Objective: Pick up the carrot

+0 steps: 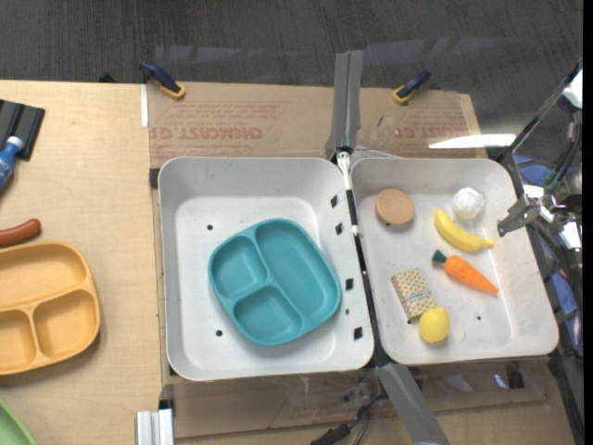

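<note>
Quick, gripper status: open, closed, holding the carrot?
Gripper: at the right bin's right edge, holding nothing; open or shut cannot be told. The carrot lies apart from it in the bin.

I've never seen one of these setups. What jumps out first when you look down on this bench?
The teal divided plate catches the eye first, lying alone in the left white bin. Next comes the bright toy food in the right white bin: a carrot near the middle, a banana just above it, and a lemon toward the front. Off on the far left of the bench sits an orange divided tray.
</note>
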You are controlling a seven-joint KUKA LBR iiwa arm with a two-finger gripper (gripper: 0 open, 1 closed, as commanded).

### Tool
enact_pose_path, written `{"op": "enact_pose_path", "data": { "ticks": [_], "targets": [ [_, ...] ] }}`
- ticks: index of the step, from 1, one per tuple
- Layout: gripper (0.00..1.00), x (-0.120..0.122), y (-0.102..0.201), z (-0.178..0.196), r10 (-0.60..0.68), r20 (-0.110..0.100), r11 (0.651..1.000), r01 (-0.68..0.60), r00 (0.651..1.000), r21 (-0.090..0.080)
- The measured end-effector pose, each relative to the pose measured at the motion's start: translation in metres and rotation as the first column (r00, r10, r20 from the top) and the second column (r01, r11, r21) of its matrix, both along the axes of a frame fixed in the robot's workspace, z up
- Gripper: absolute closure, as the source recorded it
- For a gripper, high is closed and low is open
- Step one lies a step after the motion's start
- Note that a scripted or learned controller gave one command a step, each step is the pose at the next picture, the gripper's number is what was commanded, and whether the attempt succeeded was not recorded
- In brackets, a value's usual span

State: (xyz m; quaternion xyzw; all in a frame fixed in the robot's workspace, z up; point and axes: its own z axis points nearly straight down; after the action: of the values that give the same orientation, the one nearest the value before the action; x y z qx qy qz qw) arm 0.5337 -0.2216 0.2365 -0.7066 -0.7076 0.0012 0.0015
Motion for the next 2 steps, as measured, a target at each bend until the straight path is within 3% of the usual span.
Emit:
{"op": "enact_pose_path", "data": {
  "ticks": [1,2],
  "targets": [
    [0.00,-0.032,0.005,-0.133,0.118,-0.002,0.993,-0.118,0.993,0.007],
    [1.00,-0.030,0.004,-0.123,0.116,0.002,0.993,-0.116,0.993,0.003]
  ]
}}
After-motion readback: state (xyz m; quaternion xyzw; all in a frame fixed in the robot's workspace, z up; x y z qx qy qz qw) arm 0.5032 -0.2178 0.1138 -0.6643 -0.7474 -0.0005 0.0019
